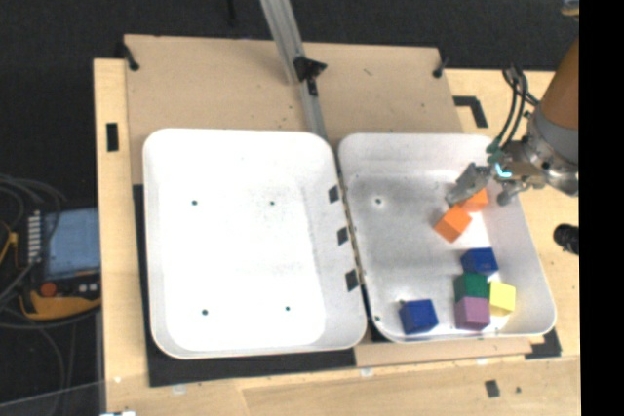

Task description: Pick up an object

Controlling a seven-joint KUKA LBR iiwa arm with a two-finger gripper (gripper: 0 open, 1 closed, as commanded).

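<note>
A: Tool [485, 188] first: where is it?

B: Low over the right bin [390, 161], near its far right side, right above the orange block [454, 223]. One dark finger slants down on the block's left; I see another part on the right, by a second bit of orange [476, 199] just under the wrist.

A: Is it gripping anything?

B: Whether it is open or closed, I cannot tell. The orange block looks tilted and touches or nearly touches the left finger, but I do not see it squeezed between two fingers, so I claim no hold.

A: What else is in there?

B: A cluster near the front right corner: a blue cube [479, 260], a green one [473, 285], a purple one [472, 311] and a yellow one [502, 296], packed close together. Another blue cube [417, 316] sits apart by the front wall. The left bin [166, 209] sits beside it on the surface [195, 83].

A: What could go wrong?

B: As I judge it, the block lies at an angle, so closing on its corners could squirt it sideways or pinch only an edge. Lifting then would drop it, perhaps onto the cluster.
</note>
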